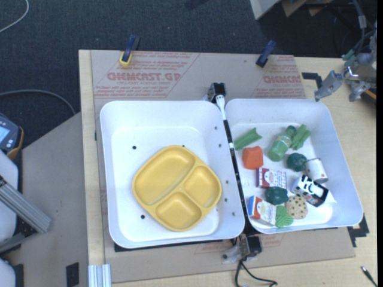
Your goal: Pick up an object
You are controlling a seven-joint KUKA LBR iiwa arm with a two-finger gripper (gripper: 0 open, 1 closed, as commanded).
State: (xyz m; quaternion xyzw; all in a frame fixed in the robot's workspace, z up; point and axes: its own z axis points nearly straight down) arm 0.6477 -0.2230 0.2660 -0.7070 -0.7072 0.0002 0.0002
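Camera view: gripper (333,84) is parked near the top right corner of the right bin (335,121), above the toys; whether it is wide or narrow cannot be told. Nothing is held. An orange block (253,157) lies in that bin, beside a green bean (247,139). It is judged light, stiff and not slippery; flat opposite sides should be taken. A yellow tray (177,187) sits in the left bin (114,160).

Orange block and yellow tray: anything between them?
In the camera view, between the orange block and the yellow tray lie bare white floor of the left bin and the two bins' adjoining rims, with a black strip along the seam.
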